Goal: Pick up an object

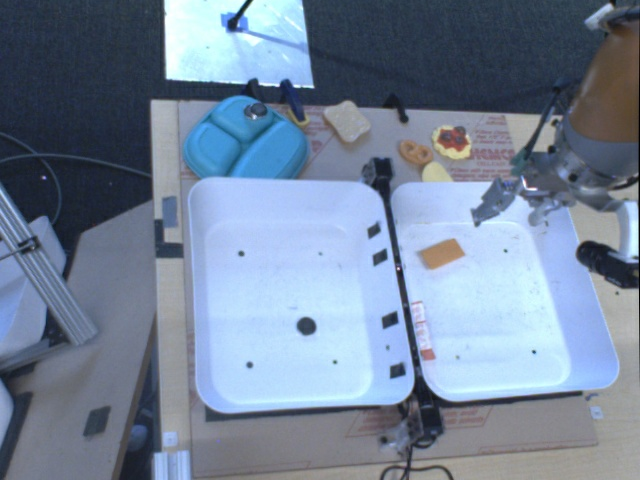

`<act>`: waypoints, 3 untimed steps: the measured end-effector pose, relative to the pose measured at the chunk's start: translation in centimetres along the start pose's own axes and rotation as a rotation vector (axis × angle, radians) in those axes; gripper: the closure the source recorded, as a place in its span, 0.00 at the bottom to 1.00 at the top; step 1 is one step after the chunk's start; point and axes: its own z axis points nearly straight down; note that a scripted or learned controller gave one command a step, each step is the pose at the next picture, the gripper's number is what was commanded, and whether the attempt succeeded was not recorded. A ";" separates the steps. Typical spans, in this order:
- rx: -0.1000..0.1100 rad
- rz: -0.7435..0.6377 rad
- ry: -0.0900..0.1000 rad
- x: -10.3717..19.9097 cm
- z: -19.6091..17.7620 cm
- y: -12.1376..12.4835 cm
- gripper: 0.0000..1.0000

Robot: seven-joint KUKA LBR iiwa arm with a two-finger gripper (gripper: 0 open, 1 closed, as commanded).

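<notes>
Surface [250, 438]: tan board on dark carpet. Left white bin [215, 268], holding a small dark disc [306, 325]. Right white bin [570, 348], holding an orange flat block [441, 254] near its upper left, well apart from everything else. Behind the bins: blue sectioned tray [245, 140], toast slice [347, 121], pretzel piece [415, 151], small round tart [452, 141]. Silver sheet [235, 28] on the carpet. Pincer [515, 206] above the right bin's far edge, nothing between the fingers; gap cannot be told.
</notes>
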 end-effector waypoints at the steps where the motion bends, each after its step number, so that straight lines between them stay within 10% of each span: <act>1: 0.005 0.004 -0.001 -5.3 16.9 4.4 0.00; 3: -0.003 -0.001 -0.001 -10.0 18.7 8.5 0.00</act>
